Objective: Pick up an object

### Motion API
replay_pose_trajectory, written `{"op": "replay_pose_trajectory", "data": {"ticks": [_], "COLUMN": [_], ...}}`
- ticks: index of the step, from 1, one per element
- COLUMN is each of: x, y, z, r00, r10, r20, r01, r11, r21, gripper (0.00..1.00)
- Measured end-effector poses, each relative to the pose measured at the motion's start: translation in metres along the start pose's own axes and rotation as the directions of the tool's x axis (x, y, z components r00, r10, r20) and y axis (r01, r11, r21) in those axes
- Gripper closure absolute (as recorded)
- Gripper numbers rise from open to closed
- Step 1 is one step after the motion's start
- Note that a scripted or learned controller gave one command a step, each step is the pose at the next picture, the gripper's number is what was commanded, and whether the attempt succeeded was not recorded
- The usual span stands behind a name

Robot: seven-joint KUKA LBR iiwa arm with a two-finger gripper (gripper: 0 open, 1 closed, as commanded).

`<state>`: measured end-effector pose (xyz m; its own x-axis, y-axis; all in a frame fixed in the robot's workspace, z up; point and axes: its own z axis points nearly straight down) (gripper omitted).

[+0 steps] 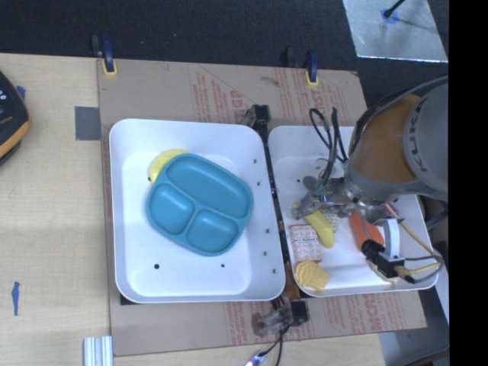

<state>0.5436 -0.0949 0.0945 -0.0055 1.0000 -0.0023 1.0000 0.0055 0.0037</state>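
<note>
Resting on cardboard-covered bench: two white bins. Hovering over right bin: gripper, spread impossible to judge from this angle. Lying just below gripper, toward near rim: yellow banana, long axis running up-down, slightly slanted. Lying just left of banana: packet. Sitting farther below: waffle.

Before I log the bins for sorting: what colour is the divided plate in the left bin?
Blue; the plate shows best in the camera view.
</note>
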Motion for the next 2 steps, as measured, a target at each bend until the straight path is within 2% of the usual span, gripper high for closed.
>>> {"op": "replay_pose_trajectory", "data": {"ticks": [1,2], "x": [-0.003,0.067], "y": [0.001,0.018], "z": [-0.011,-0.098], "r00": [1.0,1.0], "r10": [-0.001,0.0], "r20": [0.006,-0.003], "r01": [0.001,0.0], "r11": [1.0,1.0], "r21": [-0.002,0.006], "gripper": [1.0,1.0]}}
